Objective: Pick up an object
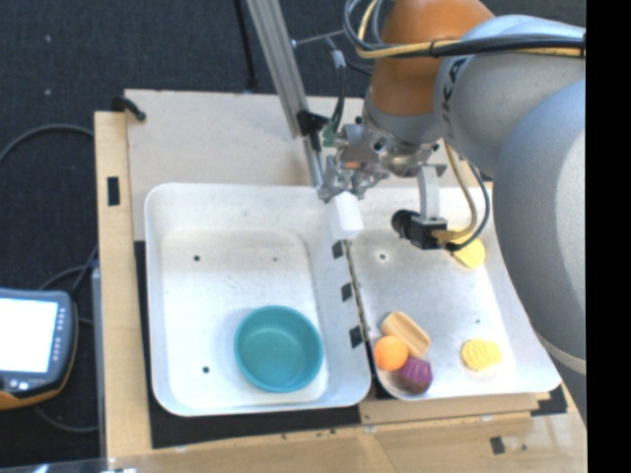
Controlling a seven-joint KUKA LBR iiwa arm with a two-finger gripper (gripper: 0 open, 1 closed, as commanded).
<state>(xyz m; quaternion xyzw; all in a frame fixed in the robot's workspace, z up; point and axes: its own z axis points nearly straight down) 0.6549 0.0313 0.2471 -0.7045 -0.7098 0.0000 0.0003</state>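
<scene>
1. Nearest to us, at the lower middle of the frame, we see a teal bowl (279, 348) in the left bin (177, 215). It stands alone there, close to the bin's front wall.

2. In the lower right of the frame, in the front corner of the right bin (449, 294), three small things lie together: an orange ball (391, 352), a dark purple piece (415, 373) touching it, and a tan block (407, 331) just behind them. A yellow ridged piece (481, 354) lies a little to their right, apart from them.

3. Further back, near the right side of this bin, we see a second yellow piece (471, 254), partly covered by a black part of the arm.

4. At the far end, in the upper middle of the frame, the gripper (347, 190) hangs over the wall between the two bins. A small white part shows under it, but we cannot tell if this belongs to the tool or is something else. We also cannot tell how the jaws stand, and we see nothing held between them.

5. In our judgement the task is not yet done. Every thing we can pick lies on a bin floor. The gripper is well apart from the group in the front corner, so the approach, the closing and the lift are all left.
</scene>
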